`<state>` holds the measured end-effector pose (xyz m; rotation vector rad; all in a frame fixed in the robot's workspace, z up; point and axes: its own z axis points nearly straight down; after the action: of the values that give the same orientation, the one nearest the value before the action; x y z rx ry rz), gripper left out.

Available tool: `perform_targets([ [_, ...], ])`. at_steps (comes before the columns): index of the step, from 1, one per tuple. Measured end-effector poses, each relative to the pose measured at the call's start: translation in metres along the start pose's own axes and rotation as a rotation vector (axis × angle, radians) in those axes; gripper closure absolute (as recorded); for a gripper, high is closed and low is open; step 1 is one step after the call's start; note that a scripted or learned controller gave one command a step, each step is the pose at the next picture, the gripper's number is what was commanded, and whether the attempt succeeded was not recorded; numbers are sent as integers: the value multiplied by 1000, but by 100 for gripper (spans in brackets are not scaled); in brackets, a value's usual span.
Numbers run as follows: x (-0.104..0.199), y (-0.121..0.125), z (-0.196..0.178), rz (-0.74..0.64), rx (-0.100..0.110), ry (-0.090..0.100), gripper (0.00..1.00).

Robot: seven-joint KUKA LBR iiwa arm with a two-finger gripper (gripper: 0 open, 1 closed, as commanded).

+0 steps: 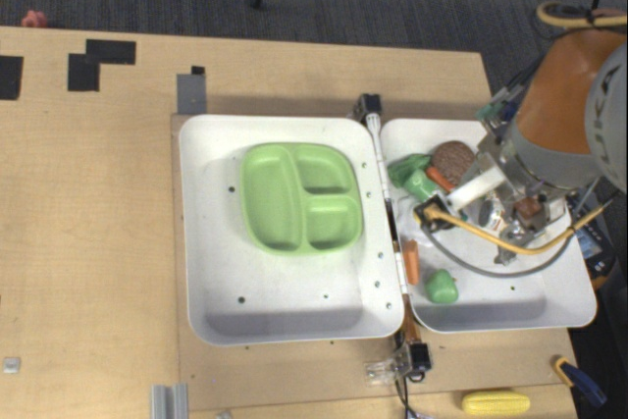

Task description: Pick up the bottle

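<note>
A: Where's the arm rn?
B: Reaching in from the right, orange band up top. Gripper [510,229] sits low over the right bin [549,309], approx. mid-bin, a bit toward its right side.
A: Open or closed?
B: Can't tell. Wrist and cabling cover it from this angle, so I also can't see whether anything's in its grip.
A: And the bottle [410,175]?
B: Best read is the green elongated item lying in the right bin's far-left corner, just beside the wall shared w/ the left bin [211,309]. It's blurry, so not 100% sure. It's left of the gripper and apart from it.
A: Anything else in that bin?
B: Brown round item [453,156] just beside the bottle, on its right. Orange stick [412,262] along the left wall, nearer the front. Small green lump [442,287] just right of that stick.
A: Left bin?
B: Green divided plate [299,196] lying flat approx. in the centre: one long compartment on the left, two smaller ones on the right.
A: On the tabletop [88,240] itself?
B: Yellow item [496,400] at the front edge, below the right bin — plus black tape marks [98,59] at the far left.
</note>
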<state>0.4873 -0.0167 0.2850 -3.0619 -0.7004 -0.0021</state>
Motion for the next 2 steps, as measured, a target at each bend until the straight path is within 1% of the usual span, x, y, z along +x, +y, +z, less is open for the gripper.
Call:
perform_targets([
  [1,6,-5,66,243,2,-3,0],
  [2,7,-6,56,237,4,-2,100],
])
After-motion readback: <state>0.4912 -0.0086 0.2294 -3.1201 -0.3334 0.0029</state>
